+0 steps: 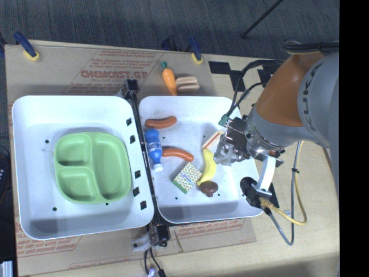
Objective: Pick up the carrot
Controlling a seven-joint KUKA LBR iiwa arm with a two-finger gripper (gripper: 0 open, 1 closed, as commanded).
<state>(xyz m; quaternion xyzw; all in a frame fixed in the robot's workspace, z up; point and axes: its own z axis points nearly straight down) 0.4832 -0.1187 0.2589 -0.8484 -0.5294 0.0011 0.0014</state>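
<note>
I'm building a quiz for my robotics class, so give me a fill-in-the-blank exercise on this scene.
1. The carrot lies ____ the bins, on the bench.
2. The green tray sits in the ____ bin.
3. The banana lies in the ____ bin.
4. Beside the carrot lies a ____.

Missing words: outside; left; right; sandwich

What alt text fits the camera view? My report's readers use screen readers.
The gripper hangs over the right bin, beside a banana; the carrot lies outside the bins by a bun. The right bin also holds two sausages and a blue bottle; the left bin holds a green tray.
</note>
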